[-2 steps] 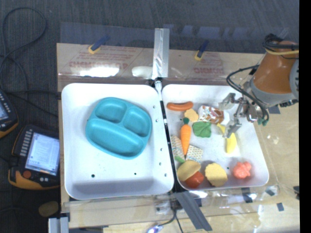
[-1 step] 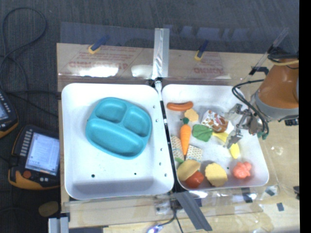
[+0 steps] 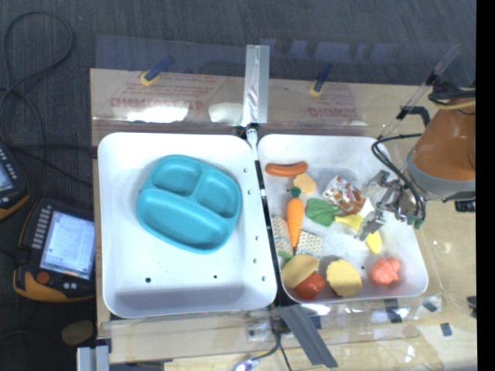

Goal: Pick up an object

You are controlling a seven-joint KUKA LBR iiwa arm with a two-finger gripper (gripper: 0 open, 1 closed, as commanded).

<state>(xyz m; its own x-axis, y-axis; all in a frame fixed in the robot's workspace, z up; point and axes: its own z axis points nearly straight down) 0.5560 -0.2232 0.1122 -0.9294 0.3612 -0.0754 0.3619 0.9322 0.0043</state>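
Yellow toy (image 3: 373, 243) near the right bin's (image 3: 421, 284) right edge lies under the gripper (image 3: 377, 221), grip unclear; approach step, descend next.

Grey arm with orange band (image 3: 445, 149): running out past the right edge, its upper links cut off.
Two-finger metal gripper (image 3: 380, 216): blurring into cables and bracket; finger state too small to tell.
Small yellow piece (image 3: 373, 242): lying partly under the gripper, its shape unclear.
Patterned flat item (image 3: 305, 243): being overlapped by the orange toy carrot (image 3: 295, 216).
Black handheld device (image 3: 6, 178): being cropped by the left edge.
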